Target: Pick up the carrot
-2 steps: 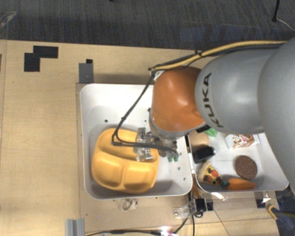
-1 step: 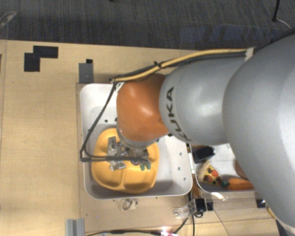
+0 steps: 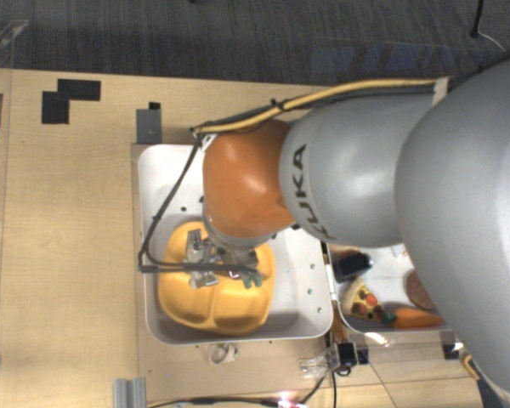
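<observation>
Carrot lies in the right bin, near its front edge, beside a small multicoloured item. You see the arm reach across to the left bin, where the gripper hangs over a yellow pumpkin. You cannot tell the gripper's state.

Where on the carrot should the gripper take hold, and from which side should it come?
Probably at mid-length of the visible part, coming from above, closing across its thin width. The carrot lies flat, lengthwise along the right bin's near wall, and the arm covers its right end. A small toy crowds its left tip.
</observation>
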Robot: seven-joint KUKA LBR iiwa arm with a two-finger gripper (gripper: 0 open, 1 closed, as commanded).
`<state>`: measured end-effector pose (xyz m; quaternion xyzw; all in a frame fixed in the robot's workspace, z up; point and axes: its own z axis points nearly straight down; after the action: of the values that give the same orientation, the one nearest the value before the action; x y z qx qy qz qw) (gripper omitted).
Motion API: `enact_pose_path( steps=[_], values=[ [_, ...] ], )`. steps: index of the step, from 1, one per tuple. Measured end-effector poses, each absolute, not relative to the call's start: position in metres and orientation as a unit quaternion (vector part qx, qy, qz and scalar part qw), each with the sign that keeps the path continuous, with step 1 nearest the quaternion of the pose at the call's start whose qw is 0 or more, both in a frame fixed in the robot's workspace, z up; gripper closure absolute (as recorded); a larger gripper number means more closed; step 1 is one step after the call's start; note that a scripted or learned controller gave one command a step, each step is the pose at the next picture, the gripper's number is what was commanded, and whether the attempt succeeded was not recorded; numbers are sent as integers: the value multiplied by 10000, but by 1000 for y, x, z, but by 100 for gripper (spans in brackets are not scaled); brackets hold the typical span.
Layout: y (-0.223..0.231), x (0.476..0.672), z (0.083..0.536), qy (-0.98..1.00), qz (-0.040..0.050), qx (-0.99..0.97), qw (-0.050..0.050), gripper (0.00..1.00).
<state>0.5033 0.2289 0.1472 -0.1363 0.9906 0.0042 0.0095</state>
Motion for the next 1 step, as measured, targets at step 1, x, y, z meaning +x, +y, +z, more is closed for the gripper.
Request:
enact_pose_path(
  steps=[1],
  values=[
    [236,510,151,9999,22,146,43,100]
  ],
)
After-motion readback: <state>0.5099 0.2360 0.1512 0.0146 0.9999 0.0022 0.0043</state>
